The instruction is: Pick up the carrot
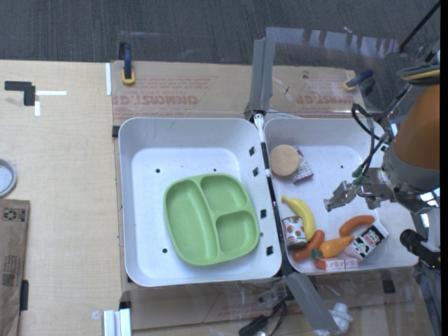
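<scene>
So the carrot [334,246], a stubby orange plastic one with a bit of green at its end, is lying down near the front edge of the right-hand shallow white bin [329,140], and it's not alone there. Just in front of the carrot is a small red-and-white packet [336,263], right next to the carrot on the far-right side is a black-and-white printed carton [369,240], and a red-orange sausage-shaped toy [309,245] sits on the carrot's left by a little printed can [294,230]. Another orange-red sausage-ish piece [356,224] is just behind the carrot.

That crowding is my worry: the sausages look a lot like the carrot in colour and shape, so a grab could easily close on the wrong one, or nudge the carton and roll the carrot off line.

The tool [341,196] hangs behind the carrot, above the bin floor, not touching anything I can see. Can't tell if its tips are spread or closed, too small and blurry.

Further back from the carrot: a yellow toy banana [301,209], then a round tan bun-like disc [285,160] with a small pinkish packet [304,171] beside it.

Left of the carrot, the other white bin [140,187] holds a light green three-compartment plate [211,218], with no items in its compartments.
</scene>
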`<state>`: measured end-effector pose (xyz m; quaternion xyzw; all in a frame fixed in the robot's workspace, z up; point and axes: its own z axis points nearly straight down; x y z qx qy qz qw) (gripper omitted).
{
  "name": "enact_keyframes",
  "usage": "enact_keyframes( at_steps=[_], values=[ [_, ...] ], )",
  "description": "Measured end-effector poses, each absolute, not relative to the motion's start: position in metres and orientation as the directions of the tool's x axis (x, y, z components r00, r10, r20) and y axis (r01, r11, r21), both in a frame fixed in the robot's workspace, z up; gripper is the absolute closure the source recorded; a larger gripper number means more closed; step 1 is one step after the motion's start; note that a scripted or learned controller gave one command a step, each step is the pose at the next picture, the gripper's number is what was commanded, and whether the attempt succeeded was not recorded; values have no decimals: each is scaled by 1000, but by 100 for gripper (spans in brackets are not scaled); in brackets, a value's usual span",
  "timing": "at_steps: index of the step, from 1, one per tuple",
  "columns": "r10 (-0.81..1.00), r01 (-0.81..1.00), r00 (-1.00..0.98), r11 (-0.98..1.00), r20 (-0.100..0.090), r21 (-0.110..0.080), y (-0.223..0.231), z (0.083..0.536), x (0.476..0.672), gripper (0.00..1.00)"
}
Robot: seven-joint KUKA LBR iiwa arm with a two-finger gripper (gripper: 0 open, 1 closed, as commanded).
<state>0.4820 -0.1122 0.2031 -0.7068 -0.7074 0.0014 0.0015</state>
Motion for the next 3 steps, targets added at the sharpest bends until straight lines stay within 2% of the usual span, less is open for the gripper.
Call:
enact_keyframes(
  at_steps=[1,2,3],
  values=[
    [978,978,-206,206,-10,6,-101,108,479,0],
    [979,979,-206,206,-4,3,-100,115,479,100],
    [948,948,-317,317,-1,-1,-44,191,553,100]
  ],
)
